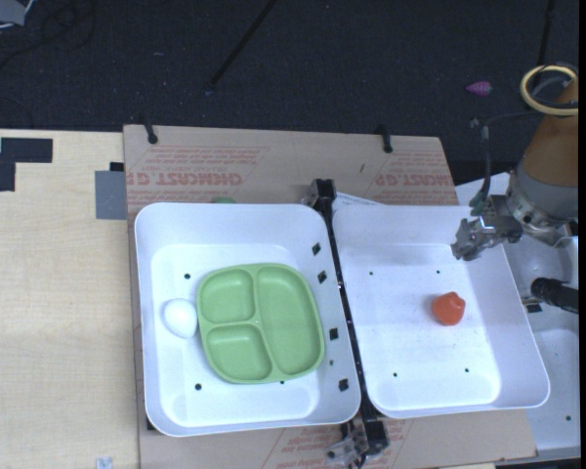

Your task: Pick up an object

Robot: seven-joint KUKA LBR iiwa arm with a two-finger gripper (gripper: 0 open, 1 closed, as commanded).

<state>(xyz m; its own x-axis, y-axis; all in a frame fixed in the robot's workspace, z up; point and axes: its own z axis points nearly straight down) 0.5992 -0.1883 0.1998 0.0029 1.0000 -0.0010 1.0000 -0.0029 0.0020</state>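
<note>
You see two white bins sitting side by side on a brown cardboard sheet (pixel 273 169). The left bin (pixel 166 228) holds a green plate (pixel 260 321) with three parts in it. The plate lies flat on the floor of that bin. A small white egg (pixel 180 318) sits just beside the plate, touching its left edge.

Now look at the right bin (pixel 527 369). A small red-orange thing (pixel 448 308) lies there on the white floor. It sits toward the right side of that bin, about halfway down. Nothing else touches it.

The arm (pixel 552 164) comes in from the right of the view. You can see its orange band near the top right. The gripper (pixel 472 239) is at the upper right part of the right bin, close to the bin's far right corner. It is up and to the right of the red-orange thing, and the two are apart. Nothing sits between the gripper's fingers that you can see. The gripper looks small and dark here, so you cannot tell if it is spread apart or closed together.

A black bar (pixel 337 311) runs between the two bins, where their edges meet.
</note>
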